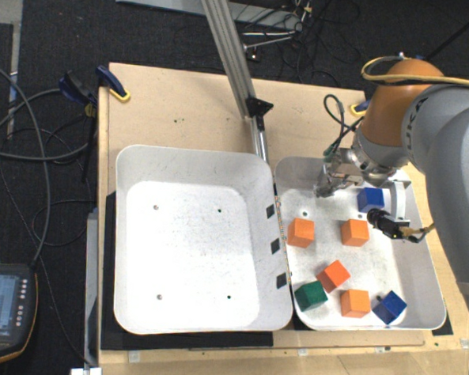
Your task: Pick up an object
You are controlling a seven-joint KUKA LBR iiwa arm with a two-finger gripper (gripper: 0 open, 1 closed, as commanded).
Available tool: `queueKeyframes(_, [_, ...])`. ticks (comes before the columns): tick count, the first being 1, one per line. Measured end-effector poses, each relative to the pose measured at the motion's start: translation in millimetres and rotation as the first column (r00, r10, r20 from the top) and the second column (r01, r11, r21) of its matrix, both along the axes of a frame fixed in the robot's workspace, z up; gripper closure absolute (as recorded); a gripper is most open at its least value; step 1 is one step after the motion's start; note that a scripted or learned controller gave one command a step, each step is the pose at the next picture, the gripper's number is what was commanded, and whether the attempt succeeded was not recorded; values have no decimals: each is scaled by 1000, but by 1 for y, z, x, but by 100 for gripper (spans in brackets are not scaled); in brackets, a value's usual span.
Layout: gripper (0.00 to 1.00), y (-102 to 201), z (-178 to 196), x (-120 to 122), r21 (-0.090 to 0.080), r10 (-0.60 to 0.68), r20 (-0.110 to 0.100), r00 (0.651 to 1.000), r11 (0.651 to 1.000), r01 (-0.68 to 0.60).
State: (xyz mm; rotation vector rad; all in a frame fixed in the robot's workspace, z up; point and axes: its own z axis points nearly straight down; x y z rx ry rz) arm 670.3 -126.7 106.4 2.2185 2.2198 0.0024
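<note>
The grey arm's gripper hangs over the far end of the right-hand shallow white bin on the wooden worktop; whether it is open or closed cannot be told. A small blue cube lies just beside it, and four orange wooden cubes, a green and another blue lie nearer the bin's front.

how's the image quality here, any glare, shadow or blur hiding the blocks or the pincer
Camera view: even, soft light; the left bin looks bright but not blown out. The blocks, like the green one, stay sharp with small soft shadows. The pincer is small and murky under the wrist, so its state is unreadable. The arm near the right edge looks soft and oversized.
</note>
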Motion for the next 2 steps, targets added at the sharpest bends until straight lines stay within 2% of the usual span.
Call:
queueKeyframes(1, [100,-7,62,1,-1,-2,5,1000,1000,2])
queueKeyframes(2, [100,1,110,0,0,3,4,1000,1000,-3])
